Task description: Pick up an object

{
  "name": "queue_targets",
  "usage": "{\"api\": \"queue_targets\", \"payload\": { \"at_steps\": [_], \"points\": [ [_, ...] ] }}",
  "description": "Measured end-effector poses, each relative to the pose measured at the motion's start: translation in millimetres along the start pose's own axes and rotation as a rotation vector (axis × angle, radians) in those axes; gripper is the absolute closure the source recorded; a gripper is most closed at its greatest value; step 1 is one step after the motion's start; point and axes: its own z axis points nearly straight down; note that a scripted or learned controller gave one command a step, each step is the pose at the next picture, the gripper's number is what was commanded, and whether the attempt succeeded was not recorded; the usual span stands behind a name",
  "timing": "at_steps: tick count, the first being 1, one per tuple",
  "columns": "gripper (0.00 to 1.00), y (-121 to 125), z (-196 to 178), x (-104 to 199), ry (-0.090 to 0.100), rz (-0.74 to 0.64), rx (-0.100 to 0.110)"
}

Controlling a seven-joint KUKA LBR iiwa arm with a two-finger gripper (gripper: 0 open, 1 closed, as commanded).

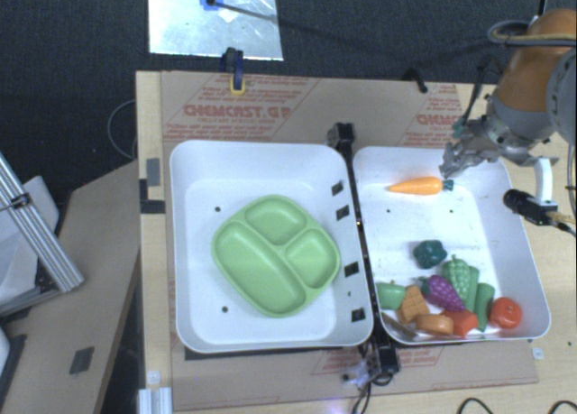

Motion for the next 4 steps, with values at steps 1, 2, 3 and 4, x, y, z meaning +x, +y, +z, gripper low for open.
{"api": "queue_targets", "payload": {
  "at_steps": [1,2,3,4],
  "points": [
    [1.0,1.9,-65.2,3.0,0.0,-0.001,0.0],
    [1.0,2.9,-64.8,3.2,0.001,-0.001,0.005],
    [1.0,8.8,-68.9,49.4,0.002,-0.004,0.006],
    [1.0,9.8,-69.8,83.0,0.002,-0.003,0.006]
  ]
}}
